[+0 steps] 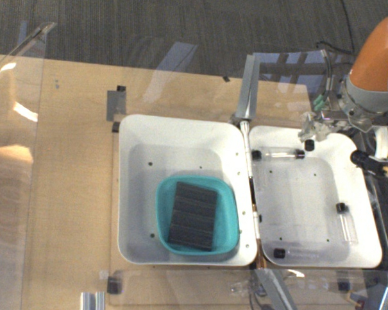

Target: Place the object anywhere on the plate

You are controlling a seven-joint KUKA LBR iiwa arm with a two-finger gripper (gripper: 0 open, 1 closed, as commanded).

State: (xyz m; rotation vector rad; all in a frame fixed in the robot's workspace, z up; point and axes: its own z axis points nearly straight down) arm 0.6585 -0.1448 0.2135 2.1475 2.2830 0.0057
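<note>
A teal square plate [164, 196] sits in the front part of the left white bin [136, 148]. A dark grey ridged block [193, 215] lies flat on the plate, roughly in its middle and slightly turned. My gripper [310, 133] hangs over the back edge of the right bin [307, 201], far from the plate and the block. Nothing shows beneath it. The arm's orange band [378, 53] is at the top right.
A metal bracket [248, 89] stands behind the seam between the two bins. Clear plastic clips and black studs line the right bin's walls. Cables and fittings crowd the far right edge [373, 162]. The wooden bench [52, 177] stretches to the left.
</note>
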